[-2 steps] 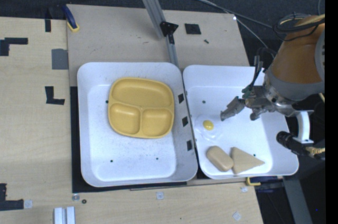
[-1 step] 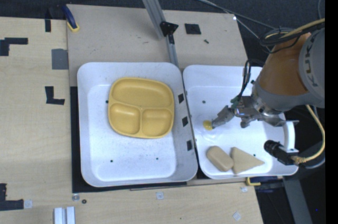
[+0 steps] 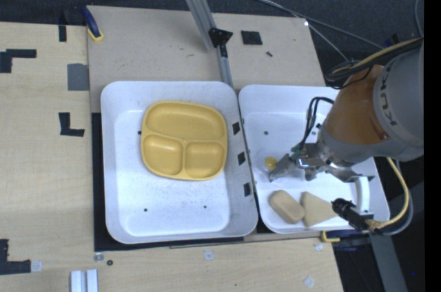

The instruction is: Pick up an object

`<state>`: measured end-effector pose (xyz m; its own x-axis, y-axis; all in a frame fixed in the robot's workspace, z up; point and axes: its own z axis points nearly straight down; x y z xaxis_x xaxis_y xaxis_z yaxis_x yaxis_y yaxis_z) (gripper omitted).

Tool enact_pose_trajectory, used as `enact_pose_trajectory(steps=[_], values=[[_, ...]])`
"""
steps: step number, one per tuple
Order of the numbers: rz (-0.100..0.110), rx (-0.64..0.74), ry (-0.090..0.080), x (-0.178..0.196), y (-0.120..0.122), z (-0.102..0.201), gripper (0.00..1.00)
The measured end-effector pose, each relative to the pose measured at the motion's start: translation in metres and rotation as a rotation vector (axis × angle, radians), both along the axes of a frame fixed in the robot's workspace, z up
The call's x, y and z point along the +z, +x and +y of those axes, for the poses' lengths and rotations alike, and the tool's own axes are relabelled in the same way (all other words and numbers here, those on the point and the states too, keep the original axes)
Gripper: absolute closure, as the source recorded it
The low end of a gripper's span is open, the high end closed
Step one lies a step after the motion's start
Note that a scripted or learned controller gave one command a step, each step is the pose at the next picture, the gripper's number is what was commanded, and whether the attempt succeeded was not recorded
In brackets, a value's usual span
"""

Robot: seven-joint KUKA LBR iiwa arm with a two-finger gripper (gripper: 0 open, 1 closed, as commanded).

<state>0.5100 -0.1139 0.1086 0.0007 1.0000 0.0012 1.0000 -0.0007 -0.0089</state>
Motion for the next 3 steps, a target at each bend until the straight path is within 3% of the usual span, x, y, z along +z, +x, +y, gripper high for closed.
enact_pose_trajectory(steps=[1, 2, 3], values=[[-0.004, 0.002, 0.000, 0.013, 0.001, 0.001, 1.00], [-0.010, 0.002, -0.002, 0.061, 0.011, 0.000, 1.00], [-0.011, 0.002, -0.002, 0.108, 0.003, 0.000, 1.00]])
